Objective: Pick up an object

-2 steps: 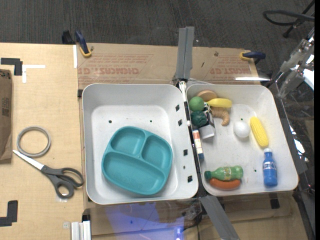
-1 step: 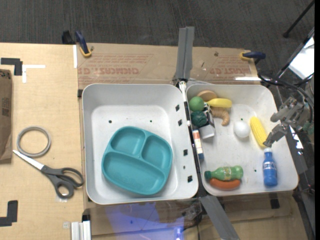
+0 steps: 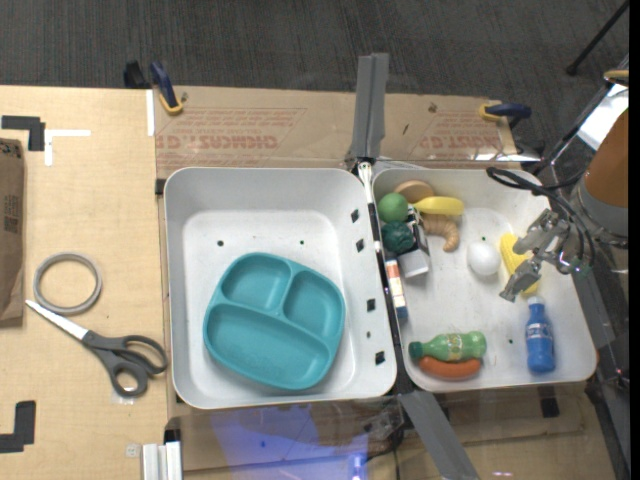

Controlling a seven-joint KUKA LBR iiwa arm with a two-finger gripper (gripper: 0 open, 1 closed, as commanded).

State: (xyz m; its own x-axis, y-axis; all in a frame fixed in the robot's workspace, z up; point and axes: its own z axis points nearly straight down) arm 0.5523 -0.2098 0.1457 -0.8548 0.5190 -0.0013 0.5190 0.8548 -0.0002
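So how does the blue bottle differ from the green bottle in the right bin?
The blue bottle lies pointing up and down the view, near the bin's right wall; the green bottle lies sideways near the front wall, touching a red sausage-shaped toy. Blue has a white label; green has a yellow one. Both are small and lying down.

My orange-banded grey arm [image 3: 605,183] meets two white bins [image 3: 180,268], one with a teal divided plate [image 3: 274,318], one with a blue bottle [image 3: 540,338], yellow banana [image 3: 440,206], white egg [image 3: 484,258].
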